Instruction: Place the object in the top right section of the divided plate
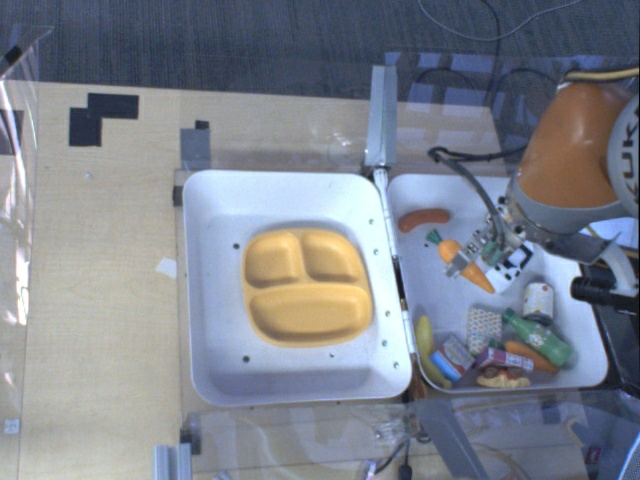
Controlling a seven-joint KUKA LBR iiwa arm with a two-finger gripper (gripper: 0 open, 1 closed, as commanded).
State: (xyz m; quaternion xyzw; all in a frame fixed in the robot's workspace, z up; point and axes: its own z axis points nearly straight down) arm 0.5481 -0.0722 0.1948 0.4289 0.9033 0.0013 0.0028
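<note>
On the left of the surface [100,298], the left bin [210,368] holds the yellow divided plate [305,286]. The plate has two small sections along its far side and one long section along its near side. All three look bare. The top right section [330,255] lies nearest the wall between the bins.

The right bin [420,193] holds a scatter of toy food. There is a sausage [425,218] near the far wall and a banana [425,340] at the near left. A green bottle [540,336] and some small packets sit along the near wall.

The carrot [470,266] lies towards the middle of that bin. Its long axis runs aslant, from its green top at the upper left to its point at the lower right. The gripper [490,248] hangs right at the carrot's upper right side, at or almost on it.

Whether the fingers are open or closed cannot be told from this view, nor whether they have hold of the carrot.

By my judgement the carrot is the likely object. If so, the coming carry runs leftward over the dividing wall to that near section.
</note>
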